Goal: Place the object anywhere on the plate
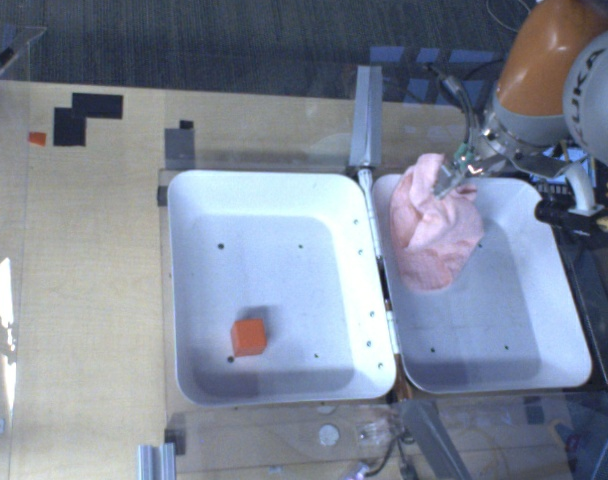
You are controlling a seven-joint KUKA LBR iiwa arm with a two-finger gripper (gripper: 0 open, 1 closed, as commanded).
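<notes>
Two white bins (464, 378), orange block (249, 337) left, pink cloth (432, 236) right

My pincer (454, 180) sits at the upper edge of the right bin (544, 358), its tips down on the top of a pink cloth (434, 233) that lies bunched in that bin's upper left part, close to the divider between the bins. In the left bin (284, 208) a small orange block (249, 337) rests near the lower left corner. Both bins stand on the pale wooden table (84, 298).
</notes>
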